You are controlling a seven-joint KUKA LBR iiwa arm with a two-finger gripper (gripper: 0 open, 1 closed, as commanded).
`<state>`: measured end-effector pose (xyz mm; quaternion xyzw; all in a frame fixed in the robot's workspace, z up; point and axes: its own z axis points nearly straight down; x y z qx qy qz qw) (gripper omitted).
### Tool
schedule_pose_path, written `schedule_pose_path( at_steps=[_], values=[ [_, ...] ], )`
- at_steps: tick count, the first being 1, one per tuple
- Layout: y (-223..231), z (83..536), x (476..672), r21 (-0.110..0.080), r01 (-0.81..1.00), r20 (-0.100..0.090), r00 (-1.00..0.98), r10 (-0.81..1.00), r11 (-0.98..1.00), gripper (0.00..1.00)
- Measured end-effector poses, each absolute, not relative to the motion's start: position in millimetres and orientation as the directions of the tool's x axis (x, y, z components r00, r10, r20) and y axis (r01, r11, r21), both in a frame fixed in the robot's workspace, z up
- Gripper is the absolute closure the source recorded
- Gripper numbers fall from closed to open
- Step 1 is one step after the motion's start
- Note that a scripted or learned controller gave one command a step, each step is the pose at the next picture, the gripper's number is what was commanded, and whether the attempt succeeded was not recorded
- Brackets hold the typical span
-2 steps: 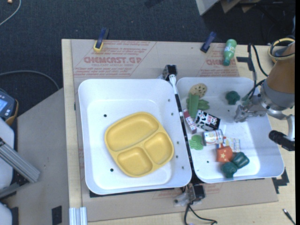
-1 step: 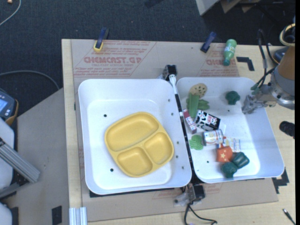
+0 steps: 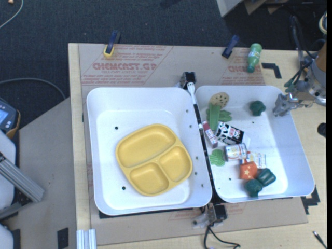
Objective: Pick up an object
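My gripper [image 3: 283,106] hangs at the right bin's [image 3: 290,134] far right rim, just right of a dark green broccoli piece [image 3: 257,107]. I see nothing held in it. Loose in that bin lie a cookie [image 3: 220,98], a long green vegetable [image 3: 213,116], a black-and-white carton [image 3: 229,134], a small labelled can [image 3: 236,152], an orange-red block [image 3: 248,170] and two dark green pieces [image 3: 265,178] at the near side.
The left bin [image 3: 98,113] holds a yellow divided plate [image 3: 153,160]. A green bottle [image 3: 253,57] lies on the cardboard behind the right bin. Clamps [image 3: 110,44] grip the board's far edge. A black divider clip [image 3: 189,80] sits between the bins.
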<state>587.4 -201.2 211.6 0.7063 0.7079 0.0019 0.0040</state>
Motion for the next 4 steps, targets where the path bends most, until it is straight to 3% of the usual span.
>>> schedule_pose_path(
  at_steps=[1, 4],
  values=[
    [-201.3, 226.1, 588.4, 0.005, 1.0, -0.002, -0.001, 1.0, 0.001, 1.0],
    [-78.9, 221.5, 542.8, -0.004, 1.0, 0.002, -0.003, 1.0, 0.003, 1.0]
  ],
)
